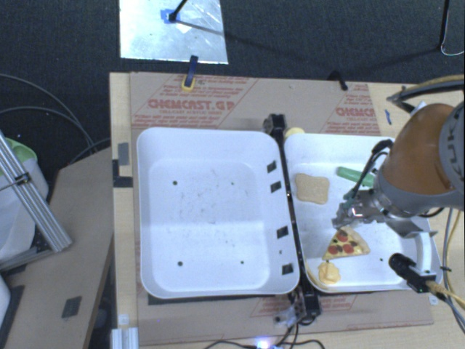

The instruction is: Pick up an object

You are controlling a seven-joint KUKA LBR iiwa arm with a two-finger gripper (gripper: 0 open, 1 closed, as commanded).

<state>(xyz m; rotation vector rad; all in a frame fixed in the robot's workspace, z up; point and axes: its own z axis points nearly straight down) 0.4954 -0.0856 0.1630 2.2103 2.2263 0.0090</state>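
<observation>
Above, metal hand (pixel 347 215) over triangular pizza slice (pixel 346 244).

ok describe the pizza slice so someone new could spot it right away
Look at the right bin of the two white bins, where the arm reaches in. Just below the tool, toward the bin's near edge, lies the pizza slice. It is the one triangular piece with red toppings; the toast is plain tan and the yellow lump is rounded.
</observation>
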